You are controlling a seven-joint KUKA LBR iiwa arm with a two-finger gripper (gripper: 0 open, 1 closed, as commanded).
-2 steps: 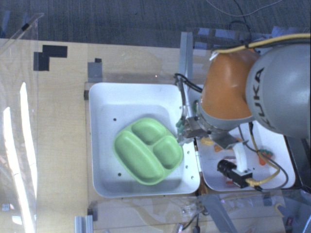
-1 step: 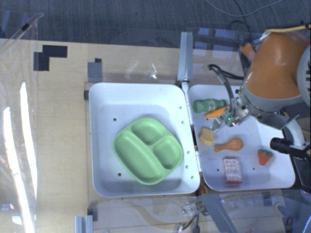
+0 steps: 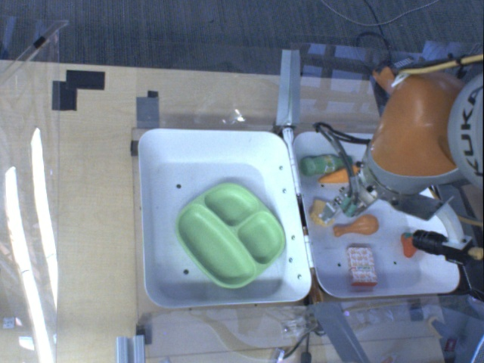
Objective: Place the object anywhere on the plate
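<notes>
**Plate waits in the left bin while the arm works over the right**

On the bench, going left to right from the green plate (image 3: pixel 231 234): the plate itself lies in the middle of the left bin (image 3: pixel 159 278), a three-compartment dish with nothing on it, turned at a slant to the bin's walls.

Right of the plate, past the wall where the two bins meet, the right bin (image 3: pixel 442 278) holds the loose items. Nearest the plate is a small yellowish piece (image 3: pixel 321 212). Up and right of the plate lies a green bottle-like object (image 3: pixel 318 164) with an orange carrot-shaped piece (image 3: pixel 334 177) just beside it. A tan drumstick-shaped object (image 3: pixel 355 226) lies further right, and a small red-and-white box (image 3: pixel 361 266) sits below that. Furthest from the plate, a small red item (image 3: pixel 409 246) rests near the bin's right side.

The gripper (image 3: pixel 349 200) hangs low over the right bin, between the carrot piece and the drumstick, beneath the arm's orange band (image 3: pixel 412 131). Whether its fingers are parted or closed, or have anything between them, cannot be told from this angle.
</notes>
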